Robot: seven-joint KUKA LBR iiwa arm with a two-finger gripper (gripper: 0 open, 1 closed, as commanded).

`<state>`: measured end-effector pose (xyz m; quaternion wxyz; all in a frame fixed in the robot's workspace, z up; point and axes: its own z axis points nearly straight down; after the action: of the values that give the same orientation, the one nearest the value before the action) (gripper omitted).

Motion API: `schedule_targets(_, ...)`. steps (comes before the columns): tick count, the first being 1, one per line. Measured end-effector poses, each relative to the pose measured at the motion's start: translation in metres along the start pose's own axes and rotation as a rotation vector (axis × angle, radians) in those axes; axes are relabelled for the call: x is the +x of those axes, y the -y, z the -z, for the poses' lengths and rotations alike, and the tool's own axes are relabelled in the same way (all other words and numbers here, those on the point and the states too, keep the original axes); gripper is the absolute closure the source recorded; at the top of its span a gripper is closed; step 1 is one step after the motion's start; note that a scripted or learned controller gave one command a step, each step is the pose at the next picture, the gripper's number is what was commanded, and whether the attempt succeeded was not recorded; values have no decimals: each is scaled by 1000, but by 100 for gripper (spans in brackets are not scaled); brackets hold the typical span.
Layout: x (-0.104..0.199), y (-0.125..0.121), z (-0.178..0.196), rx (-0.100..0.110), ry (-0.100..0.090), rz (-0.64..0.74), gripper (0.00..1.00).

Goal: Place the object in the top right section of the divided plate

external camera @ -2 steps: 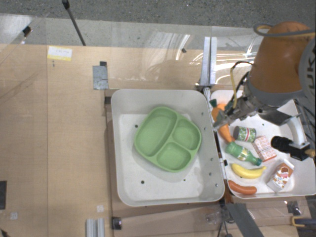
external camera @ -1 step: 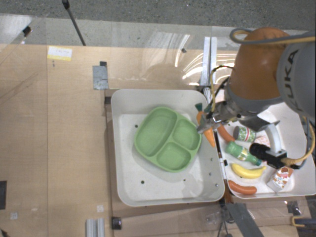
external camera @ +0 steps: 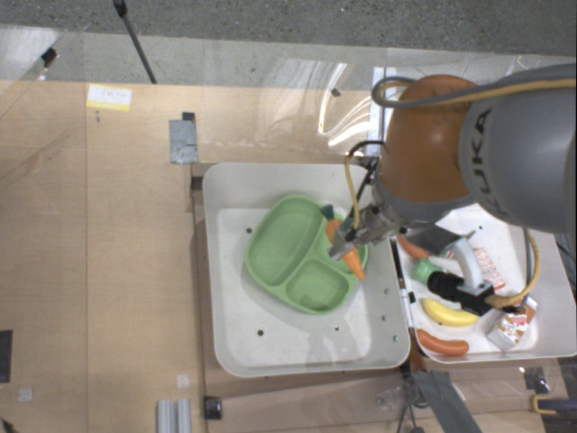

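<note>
Tool [external camera: 348, 244], opening impossible to tell, seemingly touches carrot [external camera: 358, 263] at edge of green plate [external camera: 284, 242].

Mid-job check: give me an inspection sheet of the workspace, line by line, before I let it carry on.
surface: wooden bench bearing a left bin and a right bin, both white.
job's things: green divided plate in the left bin; toy carrot lying at the plate's right rim.
clutter: banana, sausage and small carton in the right bin.
hand: hand low over the carrot.
cables: yellow cable running down the wrist.
surroundings: yellow label and grey bracket on the bench; grey floor beyond.
</note>
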<state>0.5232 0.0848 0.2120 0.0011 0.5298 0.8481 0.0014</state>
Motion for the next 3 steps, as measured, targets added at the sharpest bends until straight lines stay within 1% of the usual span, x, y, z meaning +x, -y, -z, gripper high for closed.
schedule_targets(1, -1, 0, 0, -1, 0, -1, 0)
schedule_targets(2, 49, 46, -59, 2, -1, -226, 0)
schedule_targets(3, 99, 23, -67, 3, -1, -732, 0)
